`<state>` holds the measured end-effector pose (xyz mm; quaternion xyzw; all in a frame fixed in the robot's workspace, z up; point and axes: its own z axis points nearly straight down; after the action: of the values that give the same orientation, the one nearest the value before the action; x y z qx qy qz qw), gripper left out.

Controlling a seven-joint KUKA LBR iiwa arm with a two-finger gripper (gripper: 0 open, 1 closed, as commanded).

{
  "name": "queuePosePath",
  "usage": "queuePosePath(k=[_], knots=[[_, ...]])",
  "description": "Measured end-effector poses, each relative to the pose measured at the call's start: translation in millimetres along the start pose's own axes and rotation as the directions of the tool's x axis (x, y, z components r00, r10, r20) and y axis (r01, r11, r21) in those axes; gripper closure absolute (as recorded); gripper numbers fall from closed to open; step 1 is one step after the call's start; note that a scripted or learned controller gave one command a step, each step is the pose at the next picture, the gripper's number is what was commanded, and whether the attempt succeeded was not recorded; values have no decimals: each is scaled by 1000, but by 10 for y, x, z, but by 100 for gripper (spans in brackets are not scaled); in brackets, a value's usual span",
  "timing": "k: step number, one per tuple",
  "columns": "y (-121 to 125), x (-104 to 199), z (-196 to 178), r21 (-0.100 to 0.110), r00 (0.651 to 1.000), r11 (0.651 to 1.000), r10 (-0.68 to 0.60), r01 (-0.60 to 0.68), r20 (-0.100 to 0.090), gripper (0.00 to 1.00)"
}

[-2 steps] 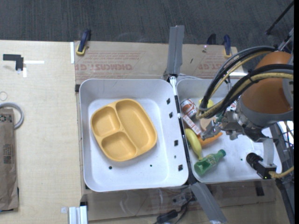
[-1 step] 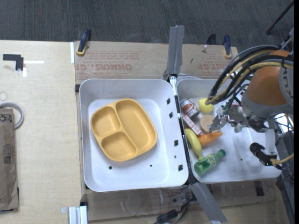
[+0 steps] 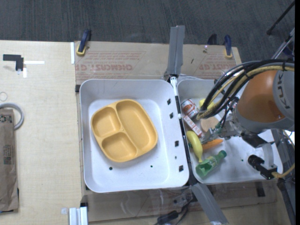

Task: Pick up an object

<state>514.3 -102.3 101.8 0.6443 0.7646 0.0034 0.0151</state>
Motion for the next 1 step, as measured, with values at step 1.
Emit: queuePosePath(k=[1], knots=[[-14,6,109,33,825,824,566,-565,1,0]])
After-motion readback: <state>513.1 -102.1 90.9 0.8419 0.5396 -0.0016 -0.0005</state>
